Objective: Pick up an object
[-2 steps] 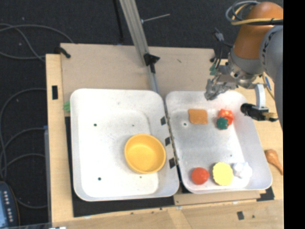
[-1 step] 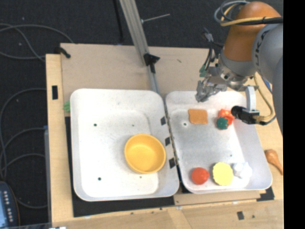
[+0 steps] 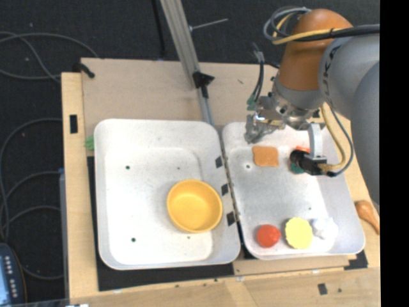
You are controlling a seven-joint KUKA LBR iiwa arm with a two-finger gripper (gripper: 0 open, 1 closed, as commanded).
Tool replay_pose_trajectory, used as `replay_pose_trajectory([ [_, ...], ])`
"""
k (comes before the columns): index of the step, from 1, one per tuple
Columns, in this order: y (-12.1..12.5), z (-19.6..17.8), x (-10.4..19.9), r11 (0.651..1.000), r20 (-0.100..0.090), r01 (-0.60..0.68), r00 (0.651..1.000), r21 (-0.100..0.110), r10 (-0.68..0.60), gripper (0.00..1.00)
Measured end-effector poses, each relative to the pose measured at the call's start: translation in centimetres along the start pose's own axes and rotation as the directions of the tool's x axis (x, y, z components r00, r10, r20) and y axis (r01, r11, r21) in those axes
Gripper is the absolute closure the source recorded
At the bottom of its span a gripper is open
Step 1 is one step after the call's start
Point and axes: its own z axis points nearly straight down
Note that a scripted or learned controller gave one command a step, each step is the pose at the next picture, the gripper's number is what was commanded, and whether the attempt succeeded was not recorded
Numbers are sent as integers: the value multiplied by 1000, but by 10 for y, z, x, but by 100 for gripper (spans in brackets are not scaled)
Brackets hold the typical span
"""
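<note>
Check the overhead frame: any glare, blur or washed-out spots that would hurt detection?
Camera view: even light, soft shadows; white bins nearly blown out, a pale lump barely separates from the bin floor; gripper region soft and cluttered; yellow bowl crisp.

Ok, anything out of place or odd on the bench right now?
One thing: an orange carrot-like object lies on the bench just outside the right bin, beyond its right rim. The yellow bowl sits upright in the left bin, and nothing looks spilled or damaged.
</note>
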Motion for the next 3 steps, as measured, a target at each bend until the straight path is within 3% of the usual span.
replay_pose_trajectory([
  [3,-60,-2,145,1000,-4,3,1000,1,-3,100],
])
